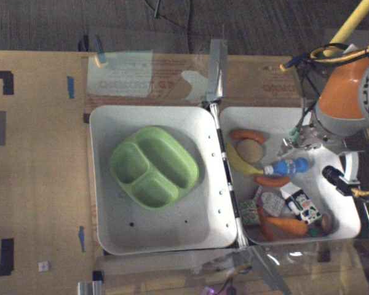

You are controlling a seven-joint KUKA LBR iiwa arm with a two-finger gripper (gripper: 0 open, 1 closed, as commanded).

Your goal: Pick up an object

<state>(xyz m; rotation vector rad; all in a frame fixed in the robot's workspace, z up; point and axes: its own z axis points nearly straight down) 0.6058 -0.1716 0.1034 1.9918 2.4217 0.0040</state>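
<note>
Two white bins are seen side by side on the bench. In the left bin (111,226) a green divided plate (154,166) is laid at a slant, near the middle. The right bin (347,226) is crowded with small objects: a sausage (246,135) near the far wall, a brown egg-like ball (249,150) just below it, a banana (238,163) curved along the left side and touching the ball, a second sausage (272,180) beside the banana's tip, and a blue bottle (288,166) laid on its side, cap toward the banana. Nearer the front wall a carrot (286,226) is laid, with a small black-and-white carton (303,205) just behind it and a few wrapped items (267,203) that cannot be made out clearly. The arm, with its orange band (343,97), is reached in over the bin's right far corner. The gripper (301,137) is placed just above the bottle in the view; how far its fingers are parted cannot be told, and nothing can be seen gripped between them.
</note>
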